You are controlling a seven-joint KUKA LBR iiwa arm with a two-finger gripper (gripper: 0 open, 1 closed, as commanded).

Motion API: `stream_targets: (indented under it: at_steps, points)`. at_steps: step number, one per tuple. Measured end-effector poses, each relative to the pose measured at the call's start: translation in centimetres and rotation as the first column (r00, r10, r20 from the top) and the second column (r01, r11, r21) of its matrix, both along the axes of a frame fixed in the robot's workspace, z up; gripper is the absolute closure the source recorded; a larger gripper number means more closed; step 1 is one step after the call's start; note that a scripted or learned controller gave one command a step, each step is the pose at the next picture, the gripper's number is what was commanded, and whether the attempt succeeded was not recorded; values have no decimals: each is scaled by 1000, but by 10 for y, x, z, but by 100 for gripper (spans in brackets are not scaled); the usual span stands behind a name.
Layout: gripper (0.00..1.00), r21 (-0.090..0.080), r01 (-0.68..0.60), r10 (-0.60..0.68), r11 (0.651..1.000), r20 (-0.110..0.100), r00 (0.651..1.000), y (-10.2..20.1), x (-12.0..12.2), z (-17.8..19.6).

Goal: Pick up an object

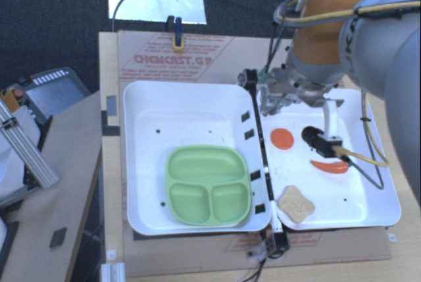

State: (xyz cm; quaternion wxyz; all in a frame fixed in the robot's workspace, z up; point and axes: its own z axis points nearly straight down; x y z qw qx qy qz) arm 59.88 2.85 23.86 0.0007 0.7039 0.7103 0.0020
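Observation:
My gripper hangs over the back left corner of the right bin, close to the divider between the bins. Just in front of it a round orange-red slice lies flat on the bin floor. A red chili pepper lies further right, and a tan slice of bread rests near the front left corner. Nothing is seen held in the gripper.
The left bin holds a green divided plate toward its front right. The grey arm with its orange band covers the back of the right bin. A cardboard sheet lies behind the bins.

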Motion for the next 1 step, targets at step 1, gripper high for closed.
stream_targets:
  at_steps: [1]
  points:
    - [100, -1, 1, -1, 1000, -1, 1000, 45, 12, -12]
